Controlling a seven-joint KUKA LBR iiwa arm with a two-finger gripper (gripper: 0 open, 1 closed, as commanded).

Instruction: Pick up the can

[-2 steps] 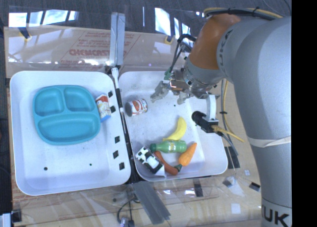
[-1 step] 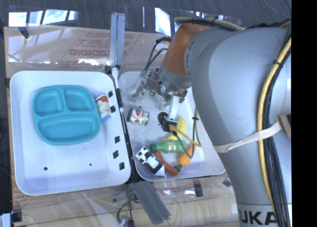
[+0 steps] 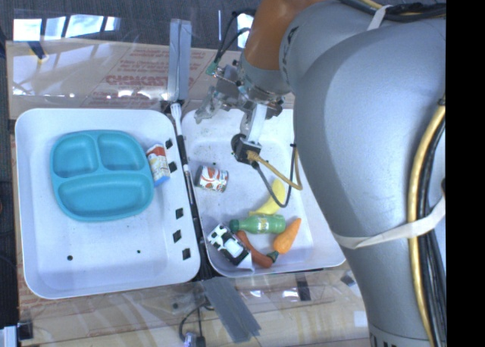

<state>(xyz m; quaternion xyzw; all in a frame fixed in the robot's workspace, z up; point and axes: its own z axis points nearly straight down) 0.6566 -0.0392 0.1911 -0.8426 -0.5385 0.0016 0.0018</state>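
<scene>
Hovering over the far end of the right bin (image 3: pixel 198 220), my gripper (image 3: pixel 227 99) has nothing between its fingers that I can make out. Whether it is open I cannot tell. The can (image 3: pixel 212 179) lies on its side near the divider; it could roll away when touched.

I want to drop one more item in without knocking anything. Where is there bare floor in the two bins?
Left bin: the near strip below the blue divided plate is bare. Right bin: a small patch lies between the can and the green bottle. Its near corner is crowded with the bottle, carrot and black-and-white toy.
</scene>
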